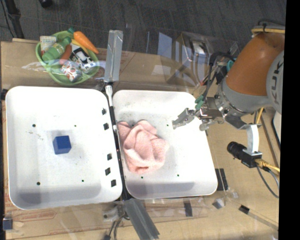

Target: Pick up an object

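Pink cloth (141, 145) crumpled at the right bin's (197, 178) left side.
Left bin (20, 186) holds a blue cube (62, 144); green bowl (68, 77) upper left holds toys. Pincer (182, 119) hovers beside the cloth, fingers apart, gripping nothing.

Two bins are sitting side by side on the bench. A cube (62, 144) is lying in the left bin (20, 186), toward its middle. A crumpled cloth (142, 145) is lying in the right bin (197, 178), close against its left wall. The gripper (182, 119) is hanging over the right bin's far right part, right of the cloth. Behind the left bin, a bowl (58, 78) is holding small toys.
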Controlling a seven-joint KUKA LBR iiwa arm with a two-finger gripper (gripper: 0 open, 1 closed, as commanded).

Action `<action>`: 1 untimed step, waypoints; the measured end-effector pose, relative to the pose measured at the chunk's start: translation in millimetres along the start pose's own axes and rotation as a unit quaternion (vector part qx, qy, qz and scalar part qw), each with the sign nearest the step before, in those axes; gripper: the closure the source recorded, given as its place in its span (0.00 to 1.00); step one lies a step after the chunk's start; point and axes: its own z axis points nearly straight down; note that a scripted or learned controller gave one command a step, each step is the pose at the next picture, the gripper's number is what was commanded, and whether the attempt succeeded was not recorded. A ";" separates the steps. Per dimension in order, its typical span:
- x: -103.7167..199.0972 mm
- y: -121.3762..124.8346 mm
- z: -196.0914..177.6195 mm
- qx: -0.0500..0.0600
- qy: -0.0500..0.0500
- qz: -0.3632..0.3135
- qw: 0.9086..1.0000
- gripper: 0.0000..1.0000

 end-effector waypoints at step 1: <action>5.9 49.7 135.8 0.002 0.000 0.031 1.000 0.00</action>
